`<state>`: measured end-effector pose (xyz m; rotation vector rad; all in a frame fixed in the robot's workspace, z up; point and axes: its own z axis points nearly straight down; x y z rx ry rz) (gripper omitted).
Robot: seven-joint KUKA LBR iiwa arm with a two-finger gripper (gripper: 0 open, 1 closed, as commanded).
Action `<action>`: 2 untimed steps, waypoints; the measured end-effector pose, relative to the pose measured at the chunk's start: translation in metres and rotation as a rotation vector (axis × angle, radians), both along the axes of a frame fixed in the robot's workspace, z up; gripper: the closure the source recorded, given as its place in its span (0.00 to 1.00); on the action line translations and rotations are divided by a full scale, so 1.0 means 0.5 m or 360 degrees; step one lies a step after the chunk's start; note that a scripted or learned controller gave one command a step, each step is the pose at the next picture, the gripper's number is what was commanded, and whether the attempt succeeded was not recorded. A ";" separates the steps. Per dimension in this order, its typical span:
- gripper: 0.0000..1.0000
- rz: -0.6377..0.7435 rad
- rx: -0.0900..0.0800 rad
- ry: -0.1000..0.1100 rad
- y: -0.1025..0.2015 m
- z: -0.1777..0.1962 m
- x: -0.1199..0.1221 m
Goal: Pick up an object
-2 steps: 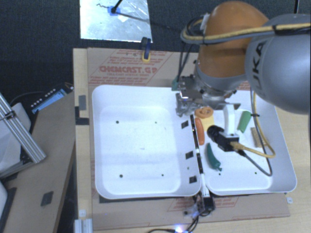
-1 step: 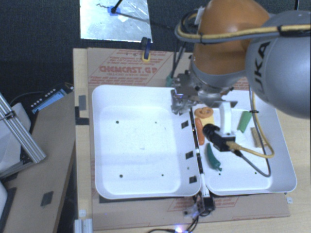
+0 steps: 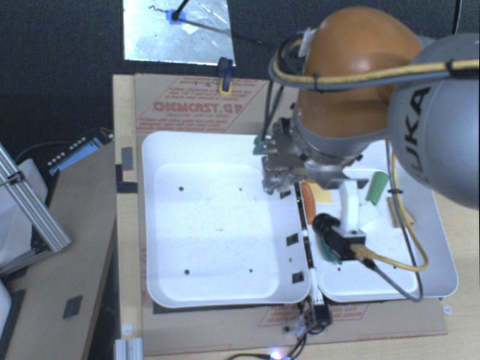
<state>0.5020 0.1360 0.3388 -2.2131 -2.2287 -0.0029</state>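
Observation:
My gripper (image 3: 279,172) hangs low over the divide between the two bins, at the far right edge of the left bin (image 3: 161,223). The big orange-banded wrist covers much of the right bin (image 3: 444,272). Just right of the gripper, in the right bin, lie a thin orange stick (image 3: 306,201) and a small yellow piece (image 3: 323,194). A green cylinder (image 3: 376,187) lies further right. A dark green thing (image 3: 328,253) peeks out lower down in the right bin. I see nothing between the gripper's tips.
The bins sit on a cardboard sheet (image 3: 195,105) with red print. A blue and yellow clamp (image 3: 224,77) stands at its far edge, with a shiny foil sheet (image 3: 176,21) behind it. A metal frame (image 3: 30,208) stands to the left of the bench.

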 end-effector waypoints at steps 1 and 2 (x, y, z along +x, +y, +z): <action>1.00 0.0006 -0.0002 0.0012 0.173 -0.159 0.023; 1.00 -0.0003 0.0009 -0.0027 0.162 0.142 0.047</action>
